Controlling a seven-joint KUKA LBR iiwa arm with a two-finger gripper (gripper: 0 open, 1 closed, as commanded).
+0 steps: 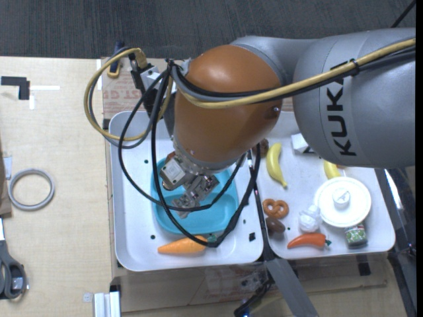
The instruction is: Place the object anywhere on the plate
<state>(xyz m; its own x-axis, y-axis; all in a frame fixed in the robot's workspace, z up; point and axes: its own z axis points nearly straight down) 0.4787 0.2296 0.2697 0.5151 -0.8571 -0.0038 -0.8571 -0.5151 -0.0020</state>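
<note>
Blue plate [221, 207] half-hidden under arm [228, 104] (orange band), scissors [12, 277] cropped

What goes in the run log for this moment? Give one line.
gripper: above blue plate, left bin | fingers: cannot tell | carrot: in bin at plate's near edge | right bin: banana, pretzel

I have a single fixed camera, mounted above the counter [46, 131] and looking down at a slant. It sits fairly close: the two white bins fill the lower middle of the frame, the left bin [129, 240] just below centre and the right bin [380, 233] toward the lower right. The arm [330, 104] comes in from the right edge and, being nearer the lens, looms large across the upper right and centre, covering much of the left bin. Dark floor [99, 12] runs along the top edge, and bare counter takes the left side.
</note>
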